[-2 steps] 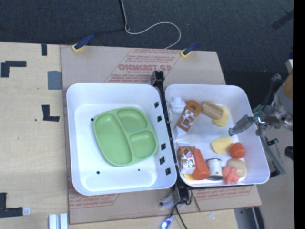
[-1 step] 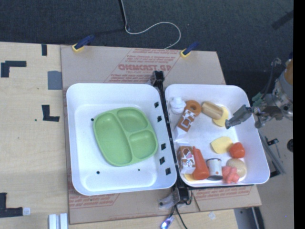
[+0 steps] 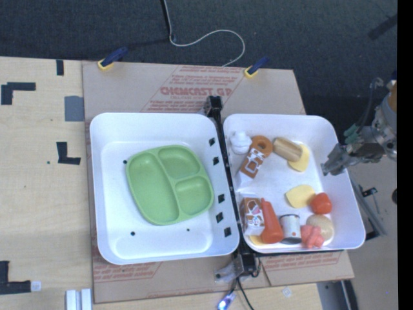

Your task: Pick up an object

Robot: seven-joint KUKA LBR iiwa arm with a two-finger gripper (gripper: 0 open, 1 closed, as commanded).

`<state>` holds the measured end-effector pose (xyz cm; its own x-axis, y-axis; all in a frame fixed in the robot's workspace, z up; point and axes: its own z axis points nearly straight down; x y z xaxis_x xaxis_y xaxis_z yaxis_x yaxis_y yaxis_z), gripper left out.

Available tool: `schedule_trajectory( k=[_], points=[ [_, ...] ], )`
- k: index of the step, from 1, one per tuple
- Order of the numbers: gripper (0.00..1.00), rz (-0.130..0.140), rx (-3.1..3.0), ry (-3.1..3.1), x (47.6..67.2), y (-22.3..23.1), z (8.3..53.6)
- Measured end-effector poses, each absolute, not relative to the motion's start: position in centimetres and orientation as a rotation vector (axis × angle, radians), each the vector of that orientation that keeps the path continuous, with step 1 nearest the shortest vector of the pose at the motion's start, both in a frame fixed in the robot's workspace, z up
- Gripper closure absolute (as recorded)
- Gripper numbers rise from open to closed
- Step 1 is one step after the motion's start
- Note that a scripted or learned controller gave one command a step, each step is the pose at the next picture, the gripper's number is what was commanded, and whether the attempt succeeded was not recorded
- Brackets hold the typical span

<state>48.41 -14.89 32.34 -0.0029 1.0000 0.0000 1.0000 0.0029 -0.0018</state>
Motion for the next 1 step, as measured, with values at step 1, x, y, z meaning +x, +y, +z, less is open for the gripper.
schedule_trajectory(
  k=[1],
  points=[
    [1.00,-0.005,-2.217,-2.232,48.42,-7.04,41.98]
  ],
)
